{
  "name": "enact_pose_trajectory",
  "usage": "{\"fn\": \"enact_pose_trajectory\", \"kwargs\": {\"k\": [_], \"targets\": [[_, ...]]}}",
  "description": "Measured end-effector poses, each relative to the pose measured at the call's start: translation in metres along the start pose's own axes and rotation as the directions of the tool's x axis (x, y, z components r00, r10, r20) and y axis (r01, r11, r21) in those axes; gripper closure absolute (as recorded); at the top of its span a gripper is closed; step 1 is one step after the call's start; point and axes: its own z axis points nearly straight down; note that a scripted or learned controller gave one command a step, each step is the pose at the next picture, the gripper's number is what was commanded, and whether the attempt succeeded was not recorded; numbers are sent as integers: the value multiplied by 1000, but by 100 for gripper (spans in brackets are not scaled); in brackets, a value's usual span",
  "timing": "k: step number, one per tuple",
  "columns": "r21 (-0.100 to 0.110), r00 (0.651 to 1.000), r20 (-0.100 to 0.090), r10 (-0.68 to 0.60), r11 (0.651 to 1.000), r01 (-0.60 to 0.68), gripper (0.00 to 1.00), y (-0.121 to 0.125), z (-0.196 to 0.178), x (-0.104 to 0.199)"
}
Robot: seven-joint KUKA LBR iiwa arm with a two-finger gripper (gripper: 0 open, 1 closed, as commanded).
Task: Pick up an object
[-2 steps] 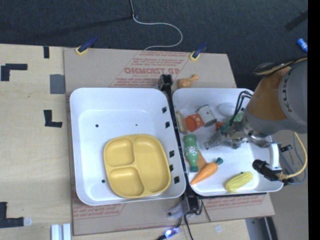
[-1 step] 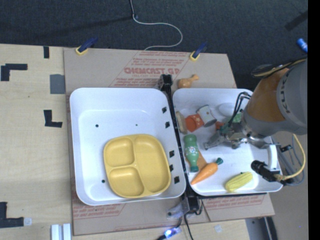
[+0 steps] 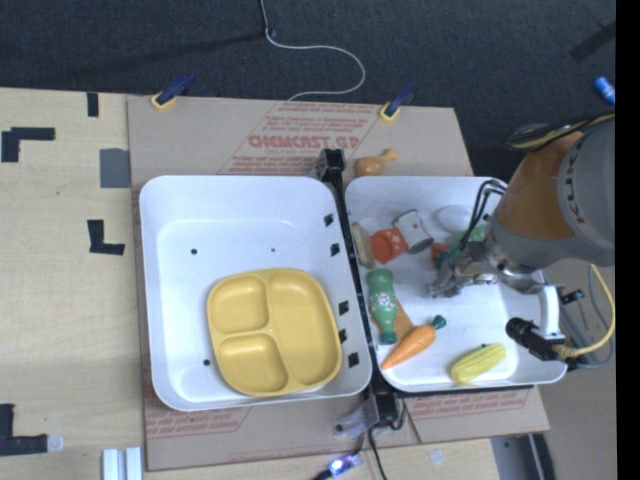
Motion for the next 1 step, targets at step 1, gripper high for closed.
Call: {"fn": "enact_pose_trajectory", "kwargs": {"k": [1], "targets": [[-3,1000,-1,1,1000,-1,100,1,-61,-6]]}}
